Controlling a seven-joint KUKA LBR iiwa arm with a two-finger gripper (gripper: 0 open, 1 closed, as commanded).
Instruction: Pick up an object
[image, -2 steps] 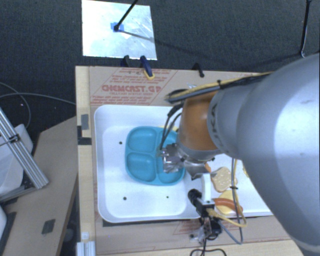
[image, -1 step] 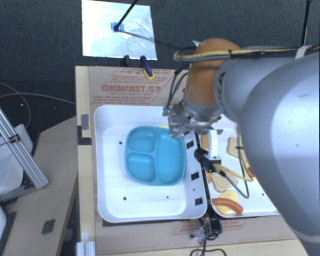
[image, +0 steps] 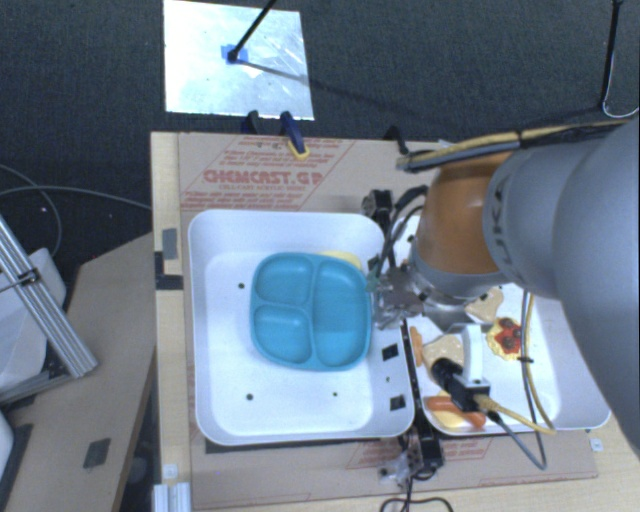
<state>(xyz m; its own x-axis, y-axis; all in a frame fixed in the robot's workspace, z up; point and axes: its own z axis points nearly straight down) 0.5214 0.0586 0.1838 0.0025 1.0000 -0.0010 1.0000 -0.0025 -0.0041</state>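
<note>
A blue divided plate (image: 308, 310) lies flat in the left white bin (image: 225, 400). A pale yellow thing (image: 343, 258) peeks out from behind the plate's far right edge. My gripper (image: 384, 297) hangs low over the wall between the two bins, right at the plate's right rim. The grey arm with its orange band (image: 455, 225) covers most of the right bin (image: 580, 405). In that bin I see a red and orange piece (image: 506, 336), a tan piece (image: 443, 350) and an orange piece (image: 452, 420) near the front edge.
Both bins rest on a cardboard sheet (image: 260, 170) on the bench. A shiny foil sheet (image: 238, 60) lies beyond the cardboard, with a blue and yellow clip (image: 293, 135) at its edge. A metal frame (image: 40, 300) stands at the left.
</note>
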